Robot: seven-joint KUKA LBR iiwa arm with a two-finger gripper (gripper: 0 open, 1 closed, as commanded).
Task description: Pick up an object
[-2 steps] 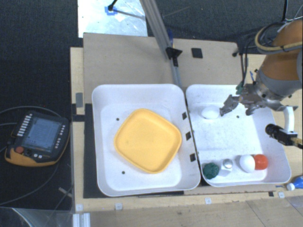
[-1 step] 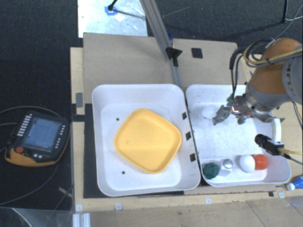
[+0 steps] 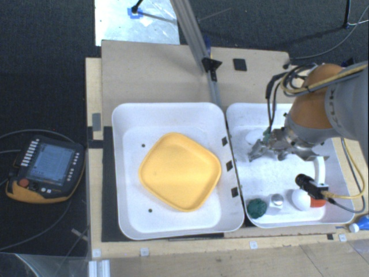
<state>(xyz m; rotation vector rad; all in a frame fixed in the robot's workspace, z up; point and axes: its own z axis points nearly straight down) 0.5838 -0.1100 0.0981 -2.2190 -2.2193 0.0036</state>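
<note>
My gripper [image 3: 258,150] hangs low over the left middle of the right bin [image 3: 242,115], and the grey arm reaches in from the right. Along this bin's front edge lie a dark green round object [image 3: 257,207], a small silver object [image 3: 277,199] and a white ball [image 3: 300,199]. All three sit well in front of the gripper and apart from it. A faint pale patch [image 3: 253,136] lies on the bin floor just behind the gripper; I cannot tell what it is. Nothing is visibly held.
The left bin [image 3: 124,126] holds a large yellow square plate [image 3: 180,171]. A hinged divider [image 3: 229,154] separates the two bins. A teach pendant [image 3: 45,167] lies on the floor at far left. A metal pole [image 3: 193,27] slants in behind the bins.
</note>
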